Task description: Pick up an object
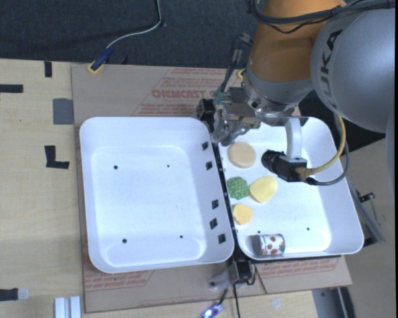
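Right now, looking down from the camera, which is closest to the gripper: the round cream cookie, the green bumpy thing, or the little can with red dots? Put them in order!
Measured from the gripper, at the top left corner of the right bin:
1. Round cream cookie, just below the gripper.
2. Green bumpy thing, further down, by the bin's left wall.
3. Can with red dots, at the bin's near edge, farthest.

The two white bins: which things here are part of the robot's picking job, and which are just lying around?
Part of the job:
end effector
round beige piece
green piece
pale yellow piece
small yellow piece
spotted can
right bin

Just lying about:
left bin
cardboard sheet
blue-tipped cable
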